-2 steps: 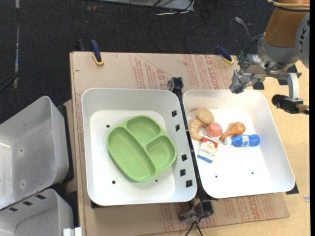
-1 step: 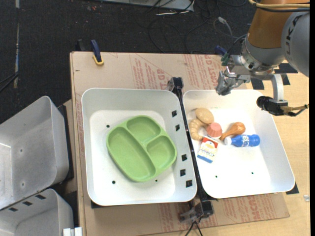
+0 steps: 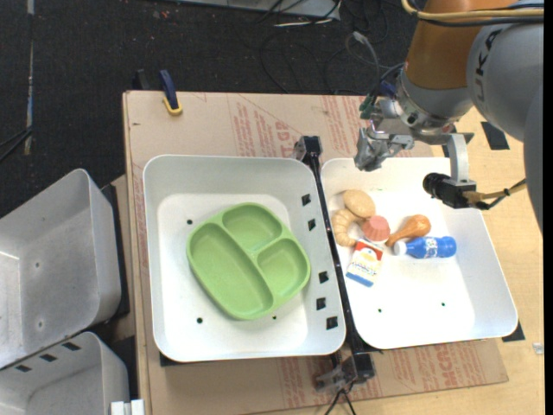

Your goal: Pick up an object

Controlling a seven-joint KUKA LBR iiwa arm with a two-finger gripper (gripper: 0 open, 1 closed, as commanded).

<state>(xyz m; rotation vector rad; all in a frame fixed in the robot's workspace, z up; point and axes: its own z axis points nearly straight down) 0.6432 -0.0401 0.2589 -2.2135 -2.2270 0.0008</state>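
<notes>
I see the claw (image 3: 373,156) over the right bin's (image 3: 484,318) far left corner; can't tell its grip. Toy food pile (image 3: 380,229) sits near that bin's left wall, w/ green tray (image 3: 249,260) in left bin (image 3: 164,232).

Readable text: grey arm link (image 3: 518,67), at 2 o'clock, carries dark letters near the orange band, partly cut off, apparently "KU".

Board (image 3: 251,124) under the bins carries faint red print, repeated in lines; runs slantwise at 12 o'clock and again along the edge at 5 o'clock. Letters too faint to make out.

Small carton (image 3: 366,262) in the right bin, roughly 4 o'clock from centre: red and blue printing on white, too small to read.

Blue bottle (image 3: 429,247): label illegible.
</notes>
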